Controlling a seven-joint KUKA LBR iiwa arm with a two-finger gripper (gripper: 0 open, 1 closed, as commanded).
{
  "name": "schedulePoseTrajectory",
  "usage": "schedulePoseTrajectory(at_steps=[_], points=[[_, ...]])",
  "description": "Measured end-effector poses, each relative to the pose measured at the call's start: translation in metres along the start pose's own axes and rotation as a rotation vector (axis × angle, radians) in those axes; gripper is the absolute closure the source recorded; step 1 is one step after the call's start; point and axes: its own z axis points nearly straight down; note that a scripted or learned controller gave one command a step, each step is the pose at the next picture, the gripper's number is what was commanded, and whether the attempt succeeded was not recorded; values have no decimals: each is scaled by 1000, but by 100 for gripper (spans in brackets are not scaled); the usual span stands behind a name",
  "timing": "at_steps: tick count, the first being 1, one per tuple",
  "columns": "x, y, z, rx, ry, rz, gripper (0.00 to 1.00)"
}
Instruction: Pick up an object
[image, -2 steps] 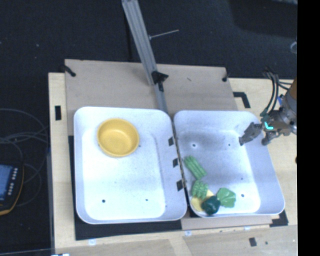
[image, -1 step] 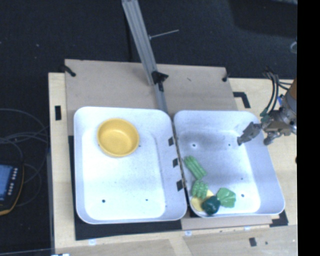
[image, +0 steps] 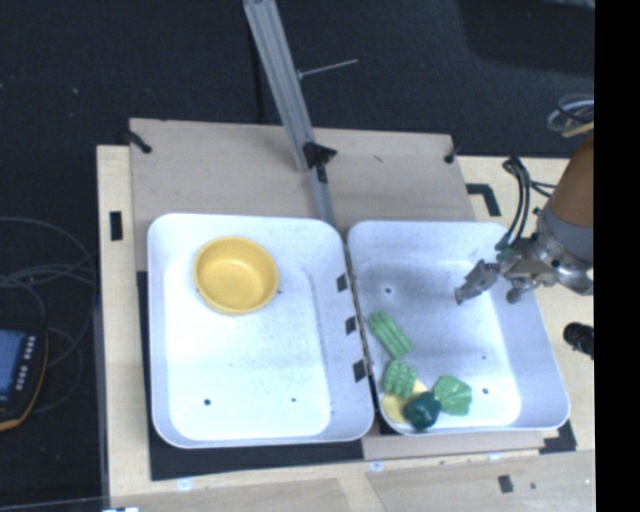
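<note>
1. The things to pick lie in a cluster at the near-left corner of the right bin (image: 520, 330): a ridged light-green piece (image: 389, 334) lies slanted by the bin's left wall, and nearer the camera a second ridged green piece (image: 399, 378) sits just below it.
2. At the bin's near rim a dark green rounded object (image: 422, 411) touches a lighter green leafy-looking object (image: 453, 394), and a bit of yellow (image: 393, 405) shows beneath and between them; what the yellow thing is cannot be told.
3. The gripper (image: 481, 283) hangs over the far-right part of the same bin, well apart from the cluster, with its tip pointing left toward the bin's middle. Nothing can be seen between its fingers; whether they are spread or closed cannot be told at this sharpness.
4. The arm (image: 572, 215) comes in from the right edge, its orange band above the grey wrist.
5. The left bin (image: 250, 400) holds a yellow bowl (image: 236, 274), upright, in its far-left part, apart from the walls.
6. Both bins sit side by side, touching along their inner edges, on the pale table (image: 400, 170). A grey metal bar (image: 285, 90) slants down from the top to the seam between the bins.
</note>
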Motion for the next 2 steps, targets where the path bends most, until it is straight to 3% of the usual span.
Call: schedulePoseTrajectory(at_steps=[2], points=[[-1,-5,103,1,0,0,0]])
